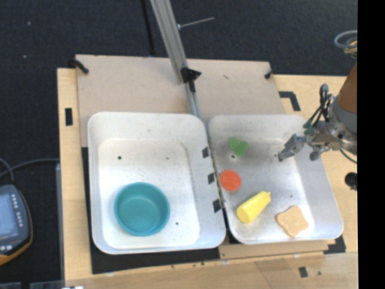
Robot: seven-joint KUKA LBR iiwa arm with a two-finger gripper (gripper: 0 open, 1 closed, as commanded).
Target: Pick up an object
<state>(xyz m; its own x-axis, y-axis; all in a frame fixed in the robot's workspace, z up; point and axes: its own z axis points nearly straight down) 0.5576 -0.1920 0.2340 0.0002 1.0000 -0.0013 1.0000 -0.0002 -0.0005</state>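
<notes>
— The gripper is hanging over the upper right part of the right bin, up near its far corner. Two fingers are spread apart like a fork, one reaching left toward the middle of the bin, the other nearer the arm. Nothing sits between them.

— So it has nothing yet?

— Nothing that I can see. The fingers are open and bare. Everything it could take is lying on the bin floor.

— What's on offer?

— Four things in that bin. A small green piece lies to the left of the fingers, near them but apart. Below that, an orange ball close to the bin's left wall. Then a yellow bottle-shaped thing lying on its side at a slant, and a tan slice like toast just beside it toward the front right corner. The left bin has a teal bowl in its front half.

— How far along would you call it?

— Early, I'd say. The arm is over the bin with its fingers ready, but no pick has been made. It has to settle on one piece, come down around it, close and lift. The green piece looks the nearest candidate, though I can't tell which one it's after.
</notes>
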